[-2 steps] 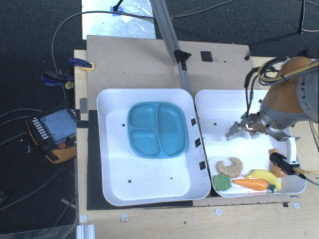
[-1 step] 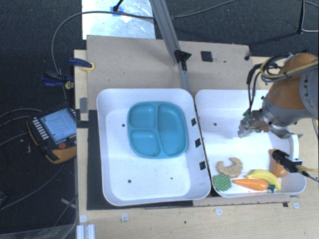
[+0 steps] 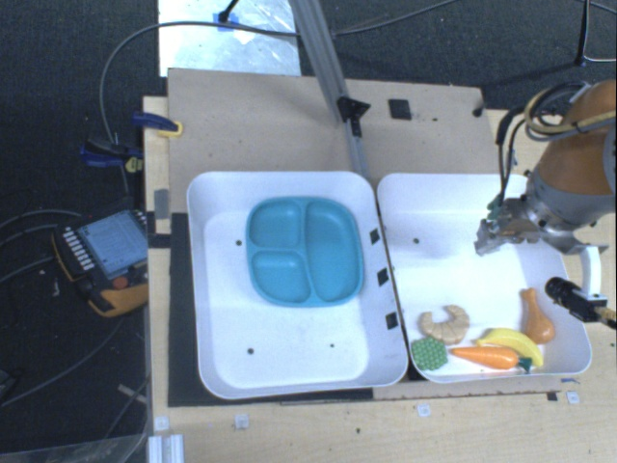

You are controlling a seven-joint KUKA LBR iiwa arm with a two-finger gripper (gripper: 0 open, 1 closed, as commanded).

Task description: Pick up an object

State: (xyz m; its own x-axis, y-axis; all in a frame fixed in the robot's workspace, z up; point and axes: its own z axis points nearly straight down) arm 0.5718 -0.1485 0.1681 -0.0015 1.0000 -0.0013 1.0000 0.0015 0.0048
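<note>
1. Left bin: blue plate in its upper middle, bare floor below it.
2. Right bin: croissant, broccoli, carrot, banana, drumstick crowd the near edge.
3. Tool over the upper bare floor; opening: cannot tell.

No legible text, labels, brands or numbers anywhere. Keypad-like device at 9 o'clock, off bench: key markings too small to read. Small dark tags on bench unreadable

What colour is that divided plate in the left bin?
Light blue; the divided plate shows clearly in the overhead camera view.
</note>
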